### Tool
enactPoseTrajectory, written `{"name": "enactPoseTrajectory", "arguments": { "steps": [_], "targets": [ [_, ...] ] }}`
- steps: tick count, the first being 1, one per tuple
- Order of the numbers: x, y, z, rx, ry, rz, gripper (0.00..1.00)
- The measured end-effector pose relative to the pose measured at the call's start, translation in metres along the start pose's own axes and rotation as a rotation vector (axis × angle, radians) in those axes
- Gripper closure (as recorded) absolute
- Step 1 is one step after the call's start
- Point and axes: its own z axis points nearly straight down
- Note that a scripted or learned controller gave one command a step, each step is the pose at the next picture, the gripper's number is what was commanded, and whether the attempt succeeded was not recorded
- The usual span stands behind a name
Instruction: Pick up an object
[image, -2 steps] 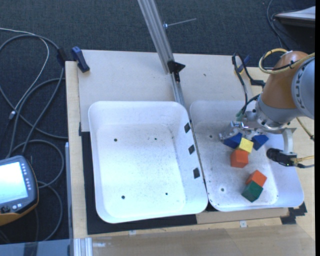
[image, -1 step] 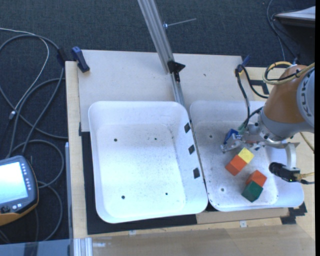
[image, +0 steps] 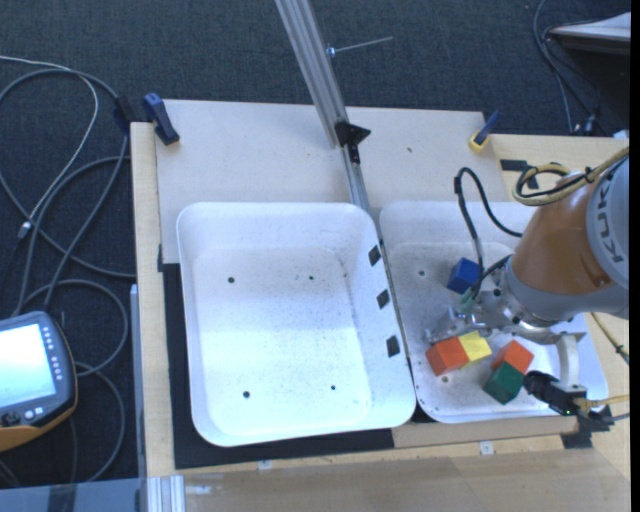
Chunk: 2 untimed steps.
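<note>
We see the arm (image: 570, 250), grey with an orange band, reaching in from the right of the frame and bending down over the right bin (image: 400, 240). Its end effector (image: 462, 322) sits low in the middle of that bin, just above a cluster of blocks, but the wrist hides much of it, so we cannot tell whether it is apart, together or clamped on anything.

The blocks all lie in the right bin, toward the lower right of the frame. A blue block (image: 463, 274) rests a little above the end effector, near the dark cable (image: 475, 205) that loops down from the arm. Just below the end effector we see an orange block (image: 447, 356) and a yellow block (image: 474, 348) touching side by side. To their right lie a smaller orange-red block (image: 517, 355) and, just below it, a green block (image: 505, 383); these two touch or nearly touch.

The left bin (image: 200, 235) fills the middle of the frame, its floor speckled and marked with a few dark dots. Both bins sit on the pale worktop (image: 250, 150). A metal pole (image: 315, 70) slants down from the top of the frame to the gap between the bins. At the lower left edge a handheld screen (image: 30, 375) lies on the dark floor among grey cables.
</note>
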Motion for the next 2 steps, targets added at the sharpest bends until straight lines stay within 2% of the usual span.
{"name": "enactPoseTrajectory", "arguments": {
  "steps": [1, 2],
  "targets": [
    [-0.034, 0.078, -0.002, -0.014, -0.007, -0.002, 0.0],
    [0.032, 0.067, 0.0, -0.003, 0.001, -0.006, 0.0]
  ]
}}
